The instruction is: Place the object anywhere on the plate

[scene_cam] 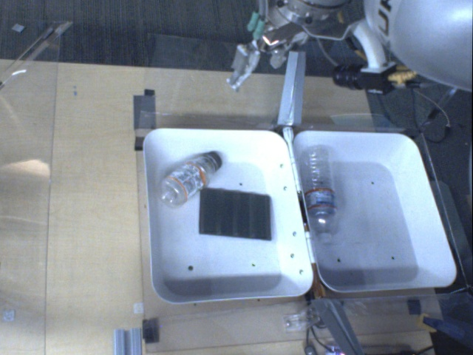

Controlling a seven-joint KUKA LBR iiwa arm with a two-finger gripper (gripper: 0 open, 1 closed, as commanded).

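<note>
A flat dark rectangular plate [235,214] lies in the middle of the left bin [170,272]. One clear plastic bottle [191,177] lies on its side just up and left of the plate, apart from it. A second clear bottle [319,191] with a blue label lies along the left wall of the right bin [399,265]. My gripper [255,58] hangs high at the top of the view, beyond the far rim of the left bin and well away from both bottles and the plate.
A grey upright bar [291,91] stands at the far end of the seam between the two bins, right beside the gripper. Wooden bench surface [74,198] stretches to the left of the bins.
</note>
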